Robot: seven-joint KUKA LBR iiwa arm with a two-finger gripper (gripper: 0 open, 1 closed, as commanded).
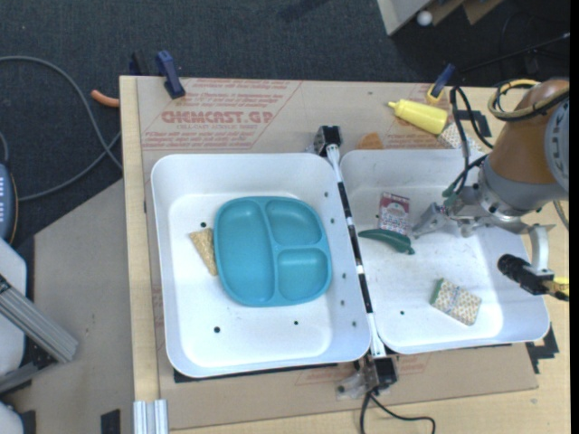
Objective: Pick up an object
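Note:
In the right bin [516, 328] lie a small red and white packet [393, 212], a green pod-shaped object [386, 240] and a green-edged patterned sponge [456, 303]. My gripper [427, 223] reaches in from the right and hangs low over the bin's upper middle. Its tip is just right of the green pod and below the packet's right side. Nothing is visibly held. The left bin [176, 202] holds a teal divided plate [271, 250] with a tan cracker-like piece [204, 245] tucked at its left edge.
A yellow object [419, 114] and a small orange bit [370, 140] lie on the board behind the right bin. Blue clamps [169, 72] grip the board's back edge. A black and yellow part [527, 276] juts over the right bin's right side.

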